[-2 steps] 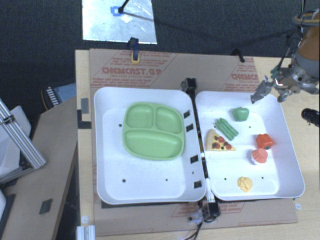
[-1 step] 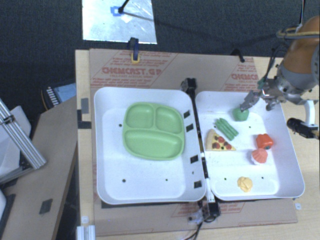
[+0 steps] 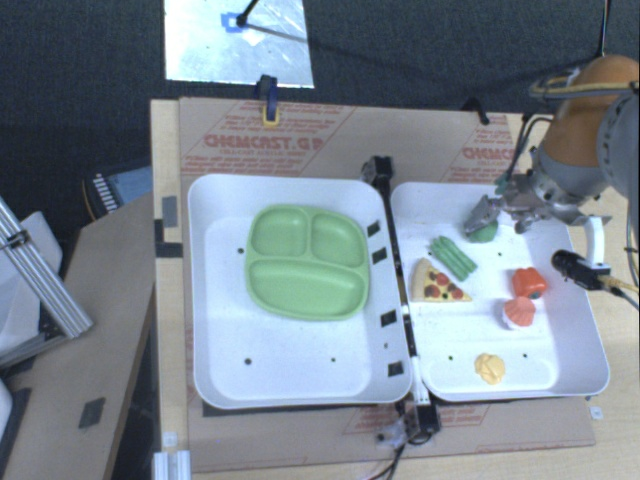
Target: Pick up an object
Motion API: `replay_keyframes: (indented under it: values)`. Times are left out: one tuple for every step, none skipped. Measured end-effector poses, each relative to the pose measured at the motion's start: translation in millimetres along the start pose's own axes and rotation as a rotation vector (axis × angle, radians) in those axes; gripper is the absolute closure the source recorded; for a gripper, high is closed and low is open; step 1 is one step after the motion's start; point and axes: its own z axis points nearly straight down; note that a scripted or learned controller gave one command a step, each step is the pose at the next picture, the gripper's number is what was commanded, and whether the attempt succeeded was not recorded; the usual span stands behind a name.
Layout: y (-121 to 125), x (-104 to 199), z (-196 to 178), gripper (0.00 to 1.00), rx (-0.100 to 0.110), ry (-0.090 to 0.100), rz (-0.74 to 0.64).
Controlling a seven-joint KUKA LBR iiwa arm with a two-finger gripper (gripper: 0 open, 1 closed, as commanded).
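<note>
The tool (image 3: 484,218) hangs low over the back of the right bin (image 3: 580,368), its fingers pinching a small green object (image 3: 482,231). Just in front of that object lie a green bean pod (image 3: 454,257) and a pizza slice (image 3: 437,282).

Arm (image 3: 590,118) cropped at right edge

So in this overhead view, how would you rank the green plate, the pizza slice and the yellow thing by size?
1. Green plate, by far the largest.
2. Pizza slice.
3. Yellow thing, a bit smaller than the pizza, though it lies nearer the camera, so that gap is unsure.
</note>
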Motion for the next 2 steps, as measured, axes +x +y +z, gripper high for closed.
replay_keyframes:
  values:
    - [0, 1, 49, 0.0, 0.0, -0.001, 0.0]
    - [2, 0, 35, 1.0, -0.006, -0.001, -0.002]
